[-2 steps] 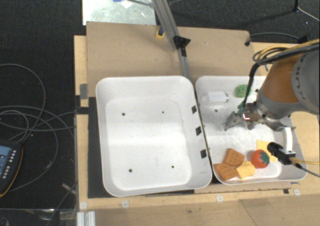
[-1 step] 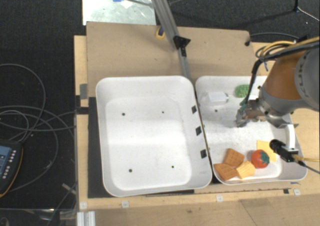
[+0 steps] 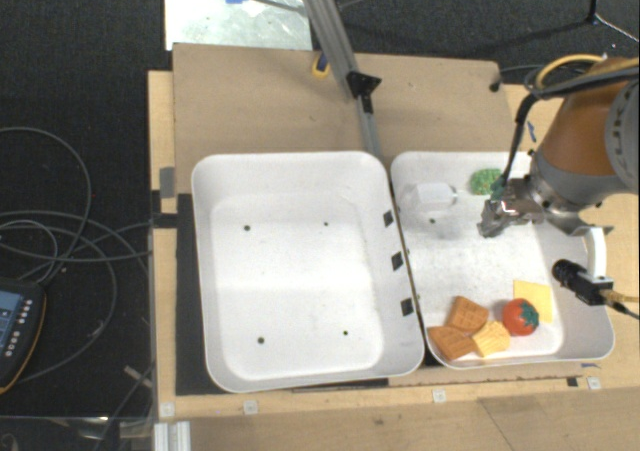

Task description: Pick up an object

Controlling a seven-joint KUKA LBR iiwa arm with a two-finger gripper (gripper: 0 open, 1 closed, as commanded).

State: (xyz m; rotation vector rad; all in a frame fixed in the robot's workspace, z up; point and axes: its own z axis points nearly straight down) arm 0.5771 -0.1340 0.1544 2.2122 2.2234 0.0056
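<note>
The green toy (image 3: 486,180) lies at the far side of the right bin (image 3: 450,249), a roundish lump with no clear long axis; the gripper (image 3: 492,223) hangs just beside it, nothing seen between its fingers, their spread impossible to judge; crackers (image 3: 466,316), tomato (image 3: 520,316) and cheese (image 3: 533,295) lie near the front.

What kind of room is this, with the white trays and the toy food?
Probably a robotics lab or test bench: a robot arm reaches over two white bins, toy food pieces lie in one, and loose cables trail across the dark floor.
</note>
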